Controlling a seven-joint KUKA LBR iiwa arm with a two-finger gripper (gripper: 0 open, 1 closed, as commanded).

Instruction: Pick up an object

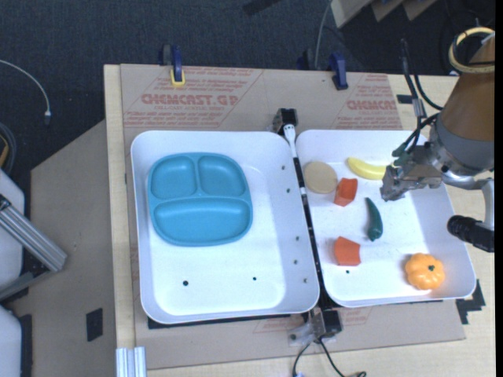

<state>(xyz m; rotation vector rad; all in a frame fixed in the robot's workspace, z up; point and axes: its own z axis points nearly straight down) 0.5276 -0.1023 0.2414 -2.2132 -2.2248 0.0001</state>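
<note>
Overhead, the bench [236,93] carries two shallow white bins side by side, with the grey arm [471,124] and its orange band coming in from the right. The left bin [228,289] lies well to the left of the gripper [395,185] and holds a blue divided plate [200,198] in its upper left part. The right bin [393,285] is the one the gripper hangs over, near its upper right area. Whether the tool is spread or closed cannot be told — it shows as a dark cluster seen from above, and nothing is visibly caught in it. Just to the left of the gripper, and touching or nearly touching it in this view, lies a yellow banana [366,167]. Further left sits a round tan piece [320,177], and beside that, closer to the tool, a small red block [345,192]. Just below the gripper and a little to its left lies a dark green pepper [374,220], lengthwise along the bin. A second red block [346,250] rests lower and to the left, well apart from the tool. An orange pumpkin [424,271] sits below the gripper, near the bin's lower right corner — apart from everything else.
</note>
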